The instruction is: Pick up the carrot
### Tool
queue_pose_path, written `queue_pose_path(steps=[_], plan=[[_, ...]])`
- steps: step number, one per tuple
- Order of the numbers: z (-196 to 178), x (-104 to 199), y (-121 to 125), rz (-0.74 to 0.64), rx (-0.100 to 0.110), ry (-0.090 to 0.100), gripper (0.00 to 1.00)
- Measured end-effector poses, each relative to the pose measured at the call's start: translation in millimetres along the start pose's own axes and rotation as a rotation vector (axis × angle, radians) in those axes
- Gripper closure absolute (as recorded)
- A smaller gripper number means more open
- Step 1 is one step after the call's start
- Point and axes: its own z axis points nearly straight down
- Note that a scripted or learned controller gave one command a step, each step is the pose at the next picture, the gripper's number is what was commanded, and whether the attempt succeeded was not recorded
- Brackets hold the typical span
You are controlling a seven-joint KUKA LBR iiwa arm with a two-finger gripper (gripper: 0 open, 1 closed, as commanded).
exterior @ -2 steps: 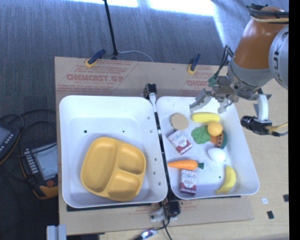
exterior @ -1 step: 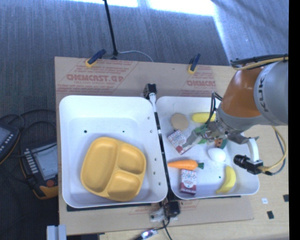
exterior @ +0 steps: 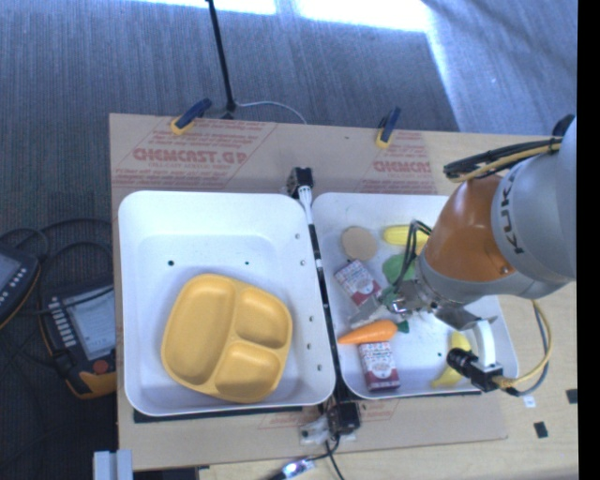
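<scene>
Seemingly unlifted, the carrot [exterior: 368, 332] lies in the right bin [exterior: 506, 367], lower centre-right of the frame. The jaws [exterior: 403, 305] hover just above-right of it; whether open or closed, I cannot tell.

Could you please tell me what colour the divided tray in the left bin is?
Yellow; the divided tray shows clearly in the camera view.

Grey-blue carpet [exterior: 112, 56] surrounds the tabletop [exterior: 187, 150], with a bright patch of light [exterior: 356, 11] at 12 o'clock. A thin black pole [exterior: 220, 56] rises at 11 o'clock. Cables [exterior: 37, 239] and a handheld controller [exterior: 80, 328] lie at 9 o'clock.
</scene>
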Motion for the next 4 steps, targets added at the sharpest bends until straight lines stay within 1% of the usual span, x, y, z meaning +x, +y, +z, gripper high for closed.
queue_pose_path(steps=[1, 2, 3, 4], plan=[[0, 2, -16, 0.265, -0.016, 0.001, 0.00], [-7, 1, -16, 0.264, -0.011, -0.002, 1.00], [0, 4, 13, 0.535, 0.013, 0.002, 1.00], [-90, 30, 21, 0.959, 0.020, -0.005, 1.00]])
